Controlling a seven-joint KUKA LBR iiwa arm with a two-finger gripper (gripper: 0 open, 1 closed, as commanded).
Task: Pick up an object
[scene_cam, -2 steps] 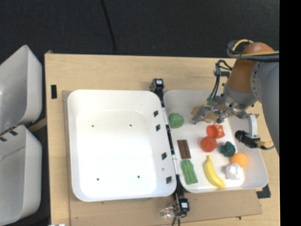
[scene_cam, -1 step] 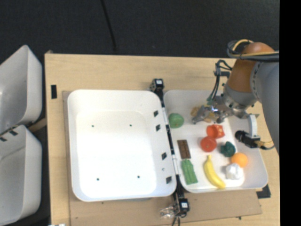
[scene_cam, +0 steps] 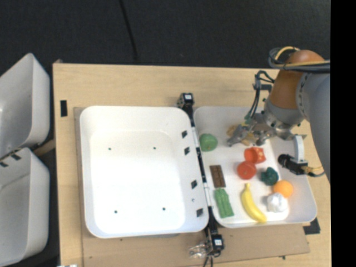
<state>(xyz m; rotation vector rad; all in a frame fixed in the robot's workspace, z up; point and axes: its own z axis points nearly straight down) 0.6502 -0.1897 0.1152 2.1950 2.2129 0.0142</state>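
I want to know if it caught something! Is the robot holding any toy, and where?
It cannot be told: the end effector hangs over the right white bin, with no toy visible in it.

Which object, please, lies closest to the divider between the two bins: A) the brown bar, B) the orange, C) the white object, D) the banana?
A: the brown bar lies right beside the divider in the right bin, while the banana sits farther right.

The grey arm [scene_cam: 311,93] reaches in from the right edge of the view, its orange band [scene_cam: 286,88] above the wrist. The wrist angles down and leftward, and the gripper [scene_cam: 240,136] hangs low toward the right bin's far edge.
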